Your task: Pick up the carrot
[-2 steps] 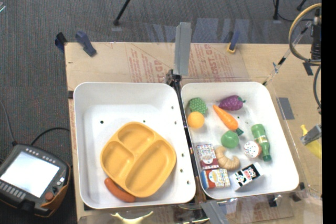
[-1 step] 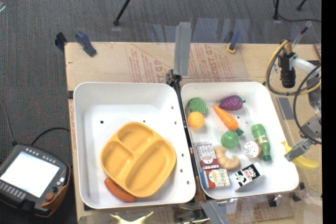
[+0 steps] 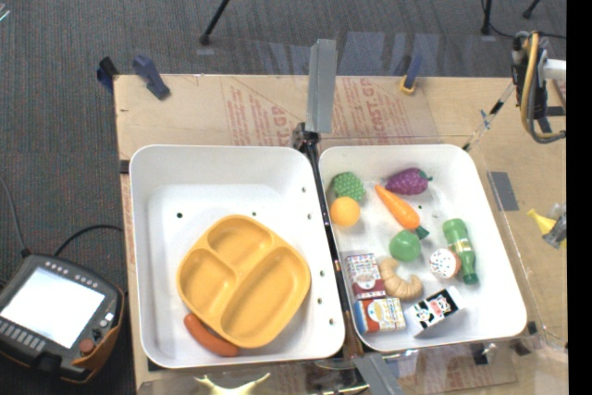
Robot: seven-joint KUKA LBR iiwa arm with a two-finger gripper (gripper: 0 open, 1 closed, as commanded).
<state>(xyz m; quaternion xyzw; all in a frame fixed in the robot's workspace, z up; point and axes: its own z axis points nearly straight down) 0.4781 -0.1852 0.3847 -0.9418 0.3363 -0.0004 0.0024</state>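
The carrot [image 3: 399,207] is orange with a small green stem end. It lies slanted in the upper middle of the right bin [image 3: 490,208], stem end pointing down-right. A purple fruit [image 3: 408,181] sits just above it and a green round fruit [image 3: 405,245] just below its stem end. An orange ball [image 3: 345,212] lies to its left. A piece of the arm with its orange band [image 3: 529,88] shows at the right edge, well above and right of the bin and far from the carrot.
The right bin also holds a bumpy green fruit [image 3: 348,186], a green bottle [image 3: 460,247], a croissant [image 3: 398,277] and small cartons [image 3: 379,314]. In the left bin [image 3: 148,199] lie a yellow divided plate [image 3: 243,280] and a sausage [image 3: 211,338].
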